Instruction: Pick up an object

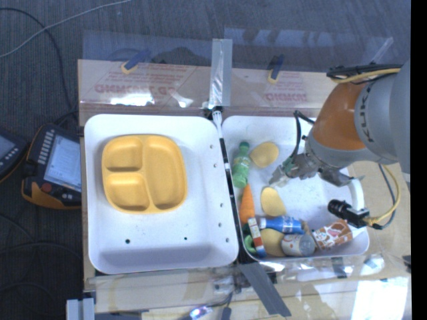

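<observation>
Gripper (283, 173) poised in the right bin (357, 245), jaws slightly parted and empty, above a pale yellow object (271, 199): centre them over it before descending.

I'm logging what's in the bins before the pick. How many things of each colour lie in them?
Yellow: 4 — divided plate, two pale lumps, a rounder piece
Green: 1 — bottle
Orange: 1 — carrot
Blue: 1 — tube
Other, mixed colours: 2 —
Total: 9
</observation>
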`<state>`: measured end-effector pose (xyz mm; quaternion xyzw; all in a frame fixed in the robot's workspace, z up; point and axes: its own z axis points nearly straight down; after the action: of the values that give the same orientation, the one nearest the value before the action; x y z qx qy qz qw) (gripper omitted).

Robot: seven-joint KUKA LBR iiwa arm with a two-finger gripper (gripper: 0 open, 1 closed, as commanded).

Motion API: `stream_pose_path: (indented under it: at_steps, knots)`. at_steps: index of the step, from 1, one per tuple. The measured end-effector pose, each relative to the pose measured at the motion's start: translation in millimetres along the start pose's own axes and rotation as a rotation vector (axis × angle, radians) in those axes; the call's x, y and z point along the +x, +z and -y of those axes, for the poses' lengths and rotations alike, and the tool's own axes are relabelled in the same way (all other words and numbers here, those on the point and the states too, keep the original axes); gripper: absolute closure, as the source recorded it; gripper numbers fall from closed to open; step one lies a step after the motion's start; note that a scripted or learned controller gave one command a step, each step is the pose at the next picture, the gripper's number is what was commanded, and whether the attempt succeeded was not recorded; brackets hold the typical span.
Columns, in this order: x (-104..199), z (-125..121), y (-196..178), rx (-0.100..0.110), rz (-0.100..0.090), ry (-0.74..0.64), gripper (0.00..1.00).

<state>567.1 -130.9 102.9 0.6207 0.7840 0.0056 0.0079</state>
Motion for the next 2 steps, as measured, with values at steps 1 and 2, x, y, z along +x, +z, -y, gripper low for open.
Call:
stream_pose_path:
  at_steps: [1, 2]
  knots:
    - [0.0, 0.1, 0.0, 0.0, 0.0, 0.0, 0.0]
    - [30.3, 49.7, 10.5, 0.001, 0.004, 0.143, 0.0]
